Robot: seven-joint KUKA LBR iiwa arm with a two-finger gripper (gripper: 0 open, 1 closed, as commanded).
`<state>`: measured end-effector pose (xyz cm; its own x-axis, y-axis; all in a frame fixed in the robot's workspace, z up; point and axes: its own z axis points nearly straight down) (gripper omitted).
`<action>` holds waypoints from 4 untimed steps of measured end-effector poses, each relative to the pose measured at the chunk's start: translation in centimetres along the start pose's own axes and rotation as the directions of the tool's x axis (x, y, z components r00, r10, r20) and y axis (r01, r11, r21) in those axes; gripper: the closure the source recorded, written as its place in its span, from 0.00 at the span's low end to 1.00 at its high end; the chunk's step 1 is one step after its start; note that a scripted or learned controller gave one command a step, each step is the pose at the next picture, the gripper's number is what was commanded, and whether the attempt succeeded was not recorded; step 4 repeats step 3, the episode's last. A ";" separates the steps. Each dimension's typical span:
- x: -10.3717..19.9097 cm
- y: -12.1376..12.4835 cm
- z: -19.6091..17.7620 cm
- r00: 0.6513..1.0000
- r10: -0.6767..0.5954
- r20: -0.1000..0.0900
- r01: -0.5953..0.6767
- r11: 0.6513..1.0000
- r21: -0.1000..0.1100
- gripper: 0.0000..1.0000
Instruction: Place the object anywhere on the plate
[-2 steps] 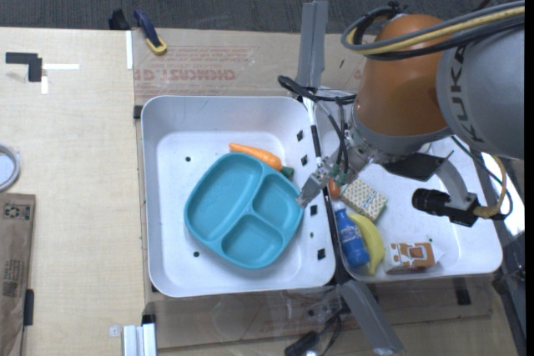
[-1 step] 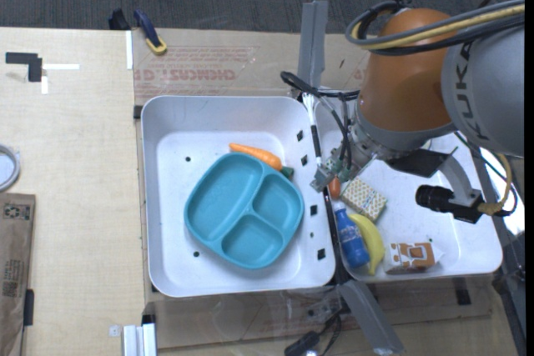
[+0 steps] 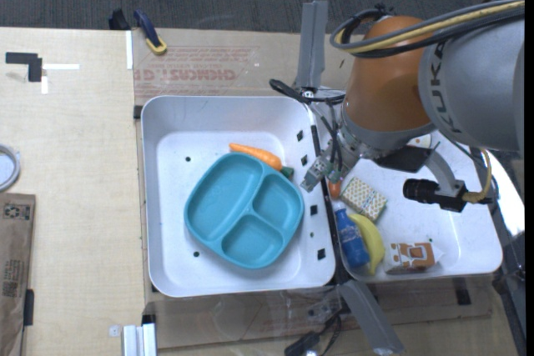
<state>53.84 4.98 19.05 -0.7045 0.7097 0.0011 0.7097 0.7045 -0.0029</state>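
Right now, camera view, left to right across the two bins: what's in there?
Blue plate → carrot at its far edge → gripper over the divide → blue bottle → banana → brown packet.

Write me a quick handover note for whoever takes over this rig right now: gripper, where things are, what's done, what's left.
Gripper: low over the divider between the bins; grip state can't be judged.
Blue three-compartment plastic plate: in the left white bin, nothing on it.
Orange toy carrot: in the left bin, against the plate's upper rim.
Right white bin: blue bottle, yellow banana, patterned sponge block, small brown box.
Done: nothing placed. Left: put an object on the plate.
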 end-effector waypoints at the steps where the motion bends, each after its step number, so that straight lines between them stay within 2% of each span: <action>1: 0.0 0.0 0.0 1.000 0.000 0.000 0.000 1.000 0.000 0.00; 2: -0.2 -0.1 -0.9 1.000 0.002 0.001 -0.002 1.000 0.000 1.00; 3: -0.1 -0.1 -0.9 1.000 0.003 0.001 -0.003 1.000 0.001 0.00; 4: -0.1 -0.1 -0.9 1.000 0.003 0.001 -0.003 1.000 0.001 0.00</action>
